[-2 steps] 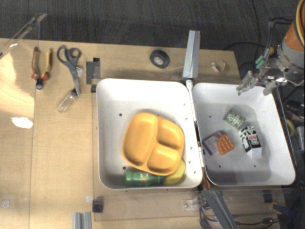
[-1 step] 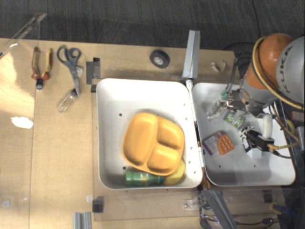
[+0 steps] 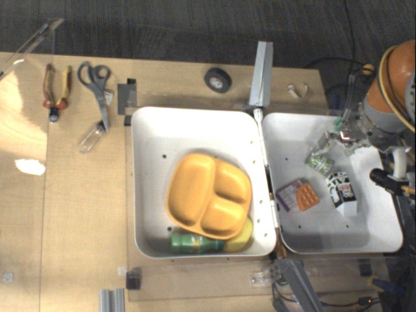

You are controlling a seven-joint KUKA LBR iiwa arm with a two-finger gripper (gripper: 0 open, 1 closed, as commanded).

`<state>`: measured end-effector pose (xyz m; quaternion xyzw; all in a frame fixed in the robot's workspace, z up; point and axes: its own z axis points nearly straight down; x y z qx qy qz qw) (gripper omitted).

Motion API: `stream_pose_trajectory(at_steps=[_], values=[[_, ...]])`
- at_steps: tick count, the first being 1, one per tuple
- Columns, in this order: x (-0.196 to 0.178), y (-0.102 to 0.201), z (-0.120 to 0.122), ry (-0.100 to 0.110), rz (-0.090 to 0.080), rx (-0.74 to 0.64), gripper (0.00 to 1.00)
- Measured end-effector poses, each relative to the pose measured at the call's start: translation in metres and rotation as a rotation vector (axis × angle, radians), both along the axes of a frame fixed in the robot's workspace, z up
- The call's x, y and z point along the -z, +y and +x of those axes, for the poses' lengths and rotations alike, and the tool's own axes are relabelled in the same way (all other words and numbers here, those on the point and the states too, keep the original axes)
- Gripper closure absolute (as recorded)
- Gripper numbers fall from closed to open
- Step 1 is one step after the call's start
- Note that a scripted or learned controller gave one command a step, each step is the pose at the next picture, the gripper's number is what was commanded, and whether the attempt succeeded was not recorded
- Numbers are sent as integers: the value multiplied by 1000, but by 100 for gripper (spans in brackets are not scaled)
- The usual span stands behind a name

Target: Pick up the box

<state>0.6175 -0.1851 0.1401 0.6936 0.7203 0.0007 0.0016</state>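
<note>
The grey arm [image 3: 390, 83], with its orange band, comes in at the right edge over the far right corner of the right bin [image 3: 383, 239]. Its gripper [image 3: 348, 134] sits low over that corner, at or just above a crumpled clear-and-green wrapper [image 3: 320, 158] — whether it touches the wrapper cannot be told, and whether it is open or closed cannot be made out either. Nothing can be seen held in it.

The left bin [image 3: 153, 174] is the fuller one. A large yellow-orange tray [image 3: 209, 195] with three compartments lies tilted across its middle and near side. A green bottle [image 3: 192, 242] lies on its side along the near wall, partly under the tray's edge, and a small yellow-green object [image 3: 242, 237] pokes out beside it at the tray's near right corner.

In the right bin, the box [image 3: 342, 191] — small, white with black markings — lies a little right of centre, nearer the camera than the gripper and clear of it. To its left an orange waffle-textured piece [image 3: 307, 197] rests against a purple packet [image 3: 288, 195], both apart from the box.

On the bench [image 3: 78, 226], left of the bins, lie scissors [image 3: 97, 90] and red-handled pliers [image 3: 55, 90]; a black tape roll [image 3: 218, 80] sits beyond the left bin.
</note>
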Motion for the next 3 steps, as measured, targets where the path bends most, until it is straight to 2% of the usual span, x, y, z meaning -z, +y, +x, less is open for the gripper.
stream_pose_trajectory(at_steps=[1,2,3], values=[[53,-1,-10,-5,-1,-20,0],[54,-13,51,-2,0,-132,0],[53,-21,-13,-4,-2,-173,0]])
